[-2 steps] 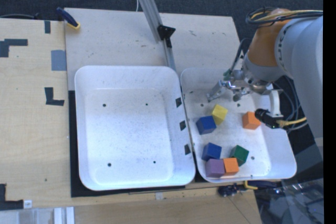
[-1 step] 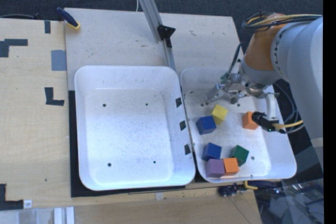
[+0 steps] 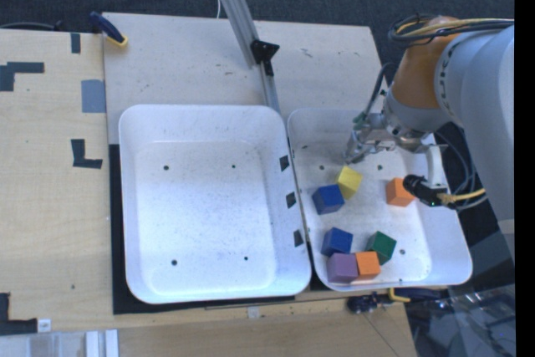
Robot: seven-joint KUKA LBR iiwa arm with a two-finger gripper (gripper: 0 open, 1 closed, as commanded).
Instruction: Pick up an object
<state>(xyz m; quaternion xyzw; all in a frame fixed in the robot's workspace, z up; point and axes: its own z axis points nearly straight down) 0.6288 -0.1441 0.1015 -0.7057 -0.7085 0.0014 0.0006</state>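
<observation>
White bins [image 3: 134, 130] hold yellow [image 3: 350, 179], orange [image 3: 398, 192], blue [image 3: 328, 198], green [image 3: 383, 246] and purple [image 3: 342, 267] blocks.

Seven loose blocks lie in the right bin [image 3: 435, 263]: yellow block [image 3: 350, 179] tilted, touching blue block [image 3: 328, 198]; orange block [image 3: 398, 192] apart; second blue block [image 3: 338, 241], purple block [image 3: 342, 267], small orange block [image 3: 368, 263], green block [image 3: 383, 246] clustered.

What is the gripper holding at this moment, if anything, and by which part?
Nothing visible. The gripper hangs over the right bin, just above the yellow block, and no object shows between its fingers. Whether they are open cannot be told.
</observation>
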